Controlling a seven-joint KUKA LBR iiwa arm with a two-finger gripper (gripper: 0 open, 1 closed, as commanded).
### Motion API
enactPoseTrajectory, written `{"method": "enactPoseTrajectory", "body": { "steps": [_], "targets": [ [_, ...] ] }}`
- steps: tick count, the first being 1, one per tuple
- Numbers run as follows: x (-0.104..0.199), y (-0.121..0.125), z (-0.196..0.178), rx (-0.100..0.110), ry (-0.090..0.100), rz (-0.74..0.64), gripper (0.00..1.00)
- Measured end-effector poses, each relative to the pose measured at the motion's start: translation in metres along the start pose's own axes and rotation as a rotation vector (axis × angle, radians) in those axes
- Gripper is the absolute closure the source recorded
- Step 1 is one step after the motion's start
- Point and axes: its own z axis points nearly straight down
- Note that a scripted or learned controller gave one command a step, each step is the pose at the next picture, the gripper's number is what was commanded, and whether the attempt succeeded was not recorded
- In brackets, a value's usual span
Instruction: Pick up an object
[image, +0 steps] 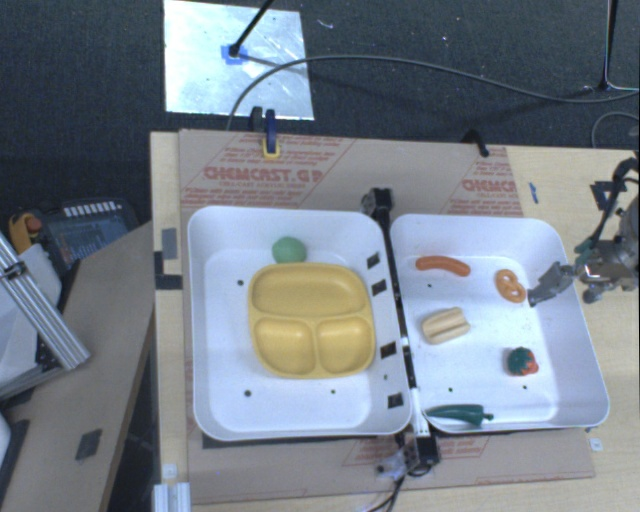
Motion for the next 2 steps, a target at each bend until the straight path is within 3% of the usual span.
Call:
{"method": "enactPoseTrajectory", "body": {
  "steps": [1,2],
  "targets": [
    [0.000,0.002,-0.005,-0.010,-0.003,-0.003,0.00],
    [0.000,-0.002,0.056,-0.006,-0.001,-0.001,0.00]
  ]
}}
